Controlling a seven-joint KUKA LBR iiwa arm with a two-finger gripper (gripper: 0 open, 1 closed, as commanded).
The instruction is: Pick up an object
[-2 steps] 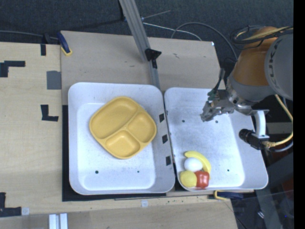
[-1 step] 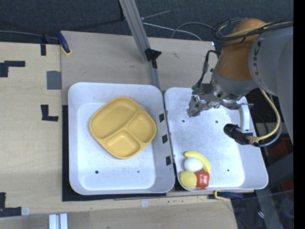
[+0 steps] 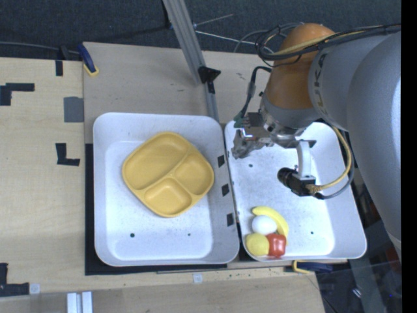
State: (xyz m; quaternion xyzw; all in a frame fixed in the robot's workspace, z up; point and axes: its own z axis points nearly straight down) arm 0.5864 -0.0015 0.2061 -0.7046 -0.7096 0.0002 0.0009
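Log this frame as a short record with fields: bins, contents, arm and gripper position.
left bin: shallow white bin holding a yellow plastic three-compartment plate
right bin: shallow white bin with a cluster in its near left corner: yellow banana, white ball, yellow round piece, red piece
gripper: over the right bin's far left part, apart from the cluster

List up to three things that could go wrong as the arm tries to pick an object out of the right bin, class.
1. The small objects sit bunched together in the right bin's near corner, so a grab may catch two or nudge them apart.
2. They lie close to the bin wall, which may block a finger.
3. The gripper hangs far from them.
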